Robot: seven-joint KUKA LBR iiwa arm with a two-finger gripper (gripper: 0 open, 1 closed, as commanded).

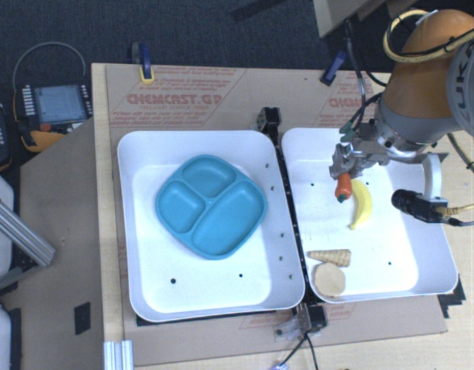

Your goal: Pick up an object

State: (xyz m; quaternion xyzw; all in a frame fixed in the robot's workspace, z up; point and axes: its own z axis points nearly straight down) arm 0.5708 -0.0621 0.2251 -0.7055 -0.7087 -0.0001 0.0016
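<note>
Hand [344, 177] | closed on orange carrot [343, 189] | over right bin [421, 284]

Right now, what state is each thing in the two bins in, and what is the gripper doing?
Blue divided plate: lying flat in the left bin, nothing on it.
Carrot: in the right bin, right under the gripper; grasp unclear.
Banana: lying in the right bin, beside the carrot.
Cone: on its side.
Round cookie: flat, touching the cone.
</note>
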